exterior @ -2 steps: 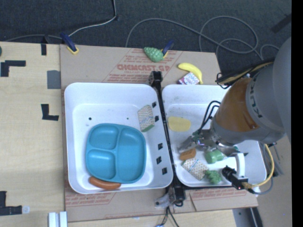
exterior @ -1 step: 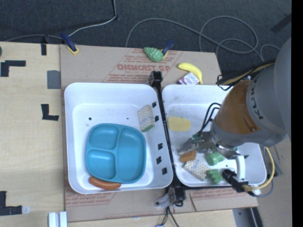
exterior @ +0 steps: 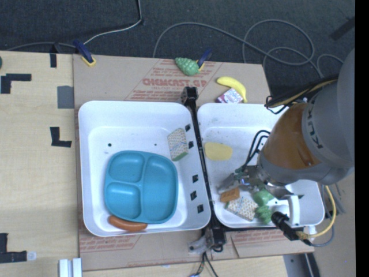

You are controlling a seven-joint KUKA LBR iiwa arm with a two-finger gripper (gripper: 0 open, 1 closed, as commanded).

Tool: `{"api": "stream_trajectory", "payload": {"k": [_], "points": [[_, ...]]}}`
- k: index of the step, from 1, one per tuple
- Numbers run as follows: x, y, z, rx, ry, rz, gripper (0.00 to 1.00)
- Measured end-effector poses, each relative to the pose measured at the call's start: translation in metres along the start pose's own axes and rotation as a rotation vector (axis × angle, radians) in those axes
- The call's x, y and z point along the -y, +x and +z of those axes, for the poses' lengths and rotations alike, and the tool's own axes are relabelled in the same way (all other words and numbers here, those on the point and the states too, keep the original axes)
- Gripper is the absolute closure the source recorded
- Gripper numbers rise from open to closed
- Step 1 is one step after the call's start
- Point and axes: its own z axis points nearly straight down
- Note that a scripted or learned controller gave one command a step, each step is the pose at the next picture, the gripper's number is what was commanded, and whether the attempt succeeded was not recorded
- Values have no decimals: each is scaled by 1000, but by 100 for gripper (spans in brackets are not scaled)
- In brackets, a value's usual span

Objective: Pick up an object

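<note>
Hovering low in the right bin (exterior: 300,117), my gripper (exterior: 249,180), its state unclear from here, should descend squarely over the sponge (exterior: 242,208) beside the green toy (exterior: 264,203).

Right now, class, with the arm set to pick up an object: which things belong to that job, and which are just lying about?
In the job:
gripper, low in the right bin
orange piece
green toy
patterned sponge
yellow disc

Lying about:
blue divided plate
sausage
banana
green clip
</note>
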Motion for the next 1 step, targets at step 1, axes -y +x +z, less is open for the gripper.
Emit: {"api": "stream_trajectory", "payload": {"k": [1], "points": [[0, 0, -9, 0, 1, 0, 100]]}}
